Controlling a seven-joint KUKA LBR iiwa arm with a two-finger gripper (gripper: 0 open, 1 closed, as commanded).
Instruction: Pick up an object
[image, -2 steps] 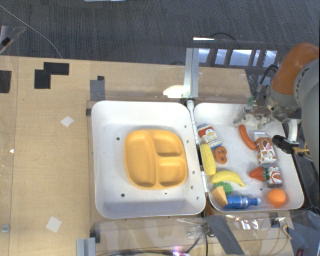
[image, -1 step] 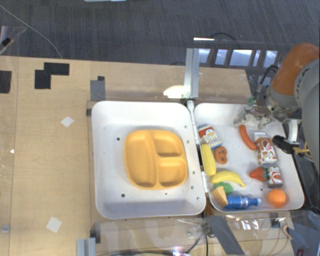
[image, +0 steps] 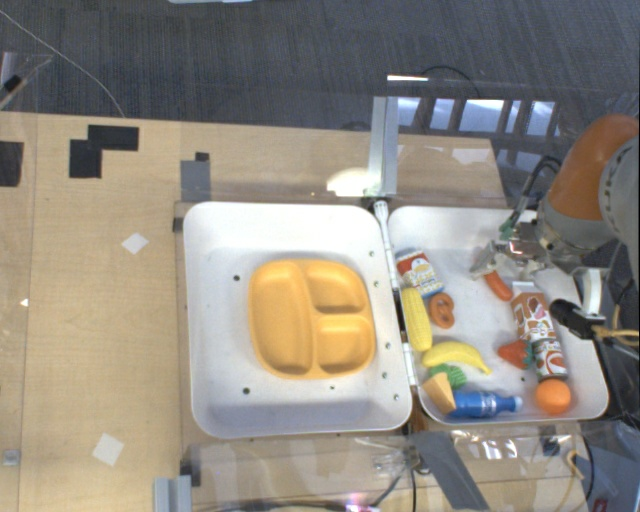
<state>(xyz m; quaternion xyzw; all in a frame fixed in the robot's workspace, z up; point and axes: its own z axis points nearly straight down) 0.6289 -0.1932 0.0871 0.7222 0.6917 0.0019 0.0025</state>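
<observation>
Camera view: gripper (image: 508, 256) sits low in the right bin (image: 465, 225), upper-right area, arm (image: 590, 185) coming in from the right edge. Can't tell whether it's released or clenched; the tips blur into a small red-orange piece (image: 497, 285) just below them. That piece lies long axis diagonal, upper-left to lower-right.

Right bin contents: a can (image: 417, 271) near the divider, corn cob (image: 415, 318) running top to bottom, sliced orange-red round (image: 441, 309) beside it, banana (image: 457, 355) lying roughly across, blue bottle (image: 484, 404) on its side along the near wall, labelled bottle (image: 539, 332) with long axis near-vertical, orange ball (image: 553, 396) in the near-right corner.

Left bin (image: 215, 300) holds a yellow compartment tray (image: 310, 316), flat, nothing in it.

Arm is cut off at the frame edge.
</observation>
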